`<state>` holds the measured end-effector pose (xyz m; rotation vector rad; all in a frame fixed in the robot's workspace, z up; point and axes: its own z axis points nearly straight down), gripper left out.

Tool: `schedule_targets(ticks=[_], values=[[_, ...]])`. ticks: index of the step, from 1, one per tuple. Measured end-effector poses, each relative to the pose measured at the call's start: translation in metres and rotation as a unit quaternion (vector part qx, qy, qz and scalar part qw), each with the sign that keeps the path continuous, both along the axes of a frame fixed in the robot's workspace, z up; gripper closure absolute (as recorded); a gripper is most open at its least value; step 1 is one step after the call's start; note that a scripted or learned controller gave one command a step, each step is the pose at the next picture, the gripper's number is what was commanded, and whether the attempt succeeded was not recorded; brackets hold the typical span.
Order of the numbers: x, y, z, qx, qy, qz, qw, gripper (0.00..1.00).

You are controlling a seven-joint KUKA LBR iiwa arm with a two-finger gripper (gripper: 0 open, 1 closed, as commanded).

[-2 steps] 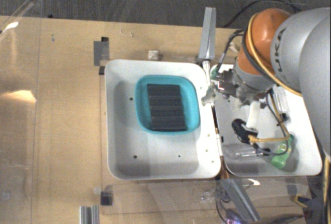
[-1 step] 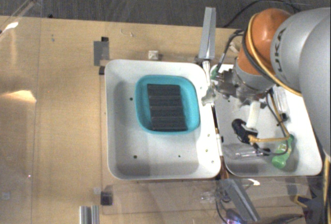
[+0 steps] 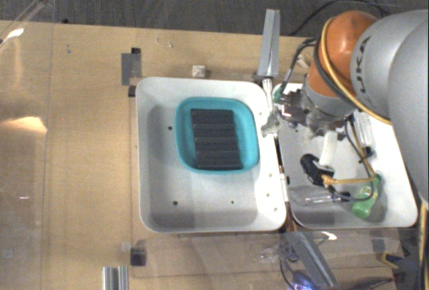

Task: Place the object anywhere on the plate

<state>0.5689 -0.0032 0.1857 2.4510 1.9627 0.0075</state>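
Note:
A teal plate with a dark ridged insert lies in the left white bin, toward its back. My gripper hangs below the orange-banded wrist, over the back left part of the right bin, close to the wall between the two bins. In the right bin lie a small black object, a white cylinder, a green piece and a clear item. The wrist hides what is directly beneath it.
The grey arm covers the back right of the right bin. A thin yellow strand runs between the black object and the green piece. A grey post stands behind the bins. Metal brackets sit at the bench's front edge.

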Motion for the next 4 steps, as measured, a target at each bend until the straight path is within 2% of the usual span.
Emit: schedule_targets(ticks=[3, 4], values=[[0.000, 0.000, 0.000, 0.0000, 0.000, 0.000, 1.0000, 0.00], [-0.009, 0.046, -0.001, 0.0000, 0.001, -0.006, 1.0000, 0.00]])
